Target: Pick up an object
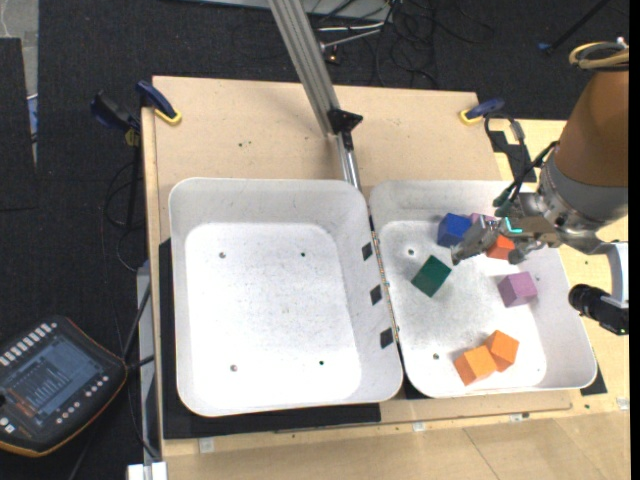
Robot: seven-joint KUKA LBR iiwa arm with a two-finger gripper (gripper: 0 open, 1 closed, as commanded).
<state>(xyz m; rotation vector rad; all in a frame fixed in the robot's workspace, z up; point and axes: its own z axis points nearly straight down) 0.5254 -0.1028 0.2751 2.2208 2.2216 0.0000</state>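
Observation:
My gripper (493, 250) hangs over the back of the right bin (570, 368), and it is open. A small red block (499, 249) shows in the gap between the fingers (467, 250); I cannot tell if they touch it. A blue block (453, 228) lies just left of the gripper. Further left and nearer the front is a dark green block (432, 275). A purple block (517, 288) sits in front of the gripper. Two orange blocks (475, 365) (504, 348) lie side by side near the bin's front edge.
The left bin (200, 208) stands beside the right one, their rims meeting at the centre. A slanted metal pole (310, 63) runs from the back down to the bins' junction. Blue-and-yellow clamps (155, 100) (480, 111) hold the board's back corners. A teach pendant (50, 378) lies at lower left.

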